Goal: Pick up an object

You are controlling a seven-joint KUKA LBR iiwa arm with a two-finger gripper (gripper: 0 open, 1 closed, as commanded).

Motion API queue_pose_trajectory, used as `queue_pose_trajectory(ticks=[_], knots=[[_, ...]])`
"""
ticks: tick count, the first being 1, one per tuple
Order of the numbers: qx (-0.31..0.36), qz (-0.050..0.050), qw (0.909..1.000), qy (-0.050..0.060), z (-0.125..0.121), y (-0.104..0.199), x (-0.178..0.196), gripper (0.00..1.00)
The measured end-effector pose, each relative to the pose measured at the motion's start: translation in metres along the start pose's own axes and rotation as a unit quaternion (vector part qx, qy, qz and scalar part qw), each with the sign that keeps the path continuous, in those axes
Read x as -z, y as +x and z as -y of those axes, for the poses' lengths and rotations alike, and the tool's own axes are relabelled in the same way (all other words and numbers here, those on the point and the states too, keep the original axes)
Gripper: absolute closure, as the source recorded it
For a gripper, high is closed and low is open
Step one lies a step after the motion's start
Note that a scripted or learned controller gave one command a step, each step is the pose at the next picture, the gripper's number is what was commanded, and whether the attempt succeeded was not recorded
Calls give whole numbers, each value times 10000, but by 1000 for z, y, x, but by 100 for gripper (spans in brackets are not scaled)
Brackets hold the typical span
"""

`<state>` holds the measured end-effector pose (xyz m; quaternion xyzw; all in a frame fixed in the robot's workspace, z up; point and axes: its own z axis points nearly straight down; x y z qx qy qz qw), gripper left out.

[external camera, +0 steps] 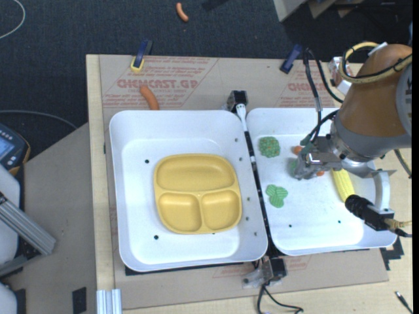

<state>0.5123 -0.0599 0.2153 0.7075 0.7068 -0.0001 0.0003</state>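
Note:
My gripper [303,167] is low in the right bin [308,237], near its middle. Small orange bits [298,150] show at its left side and under it, too hidden to identify. A green leafy piece [269,146] lies just up and left of the gripper. A second green piece [277,195] lies below and left of it. A yellow corn cob [343,183] rests to the gripper's right, partly under the arm's wrist.
The left bin [131,195] holds a yellow divided plate [196,193]. An orange sausage-like piece [150,97] lies on the cardboard behind that bin, and another [182,10] on the dark floor. Black clips join the bins at the middle seam [237,100].

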Motion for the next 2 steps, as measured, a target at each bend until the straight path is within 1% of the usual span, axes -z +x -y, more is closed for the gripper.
queue_pose_trajectory(ticks=[1,2], knots=[[6,-7,10000,11,3,3,0,100],[2,2,10000,-14,5,-4,12,100]])
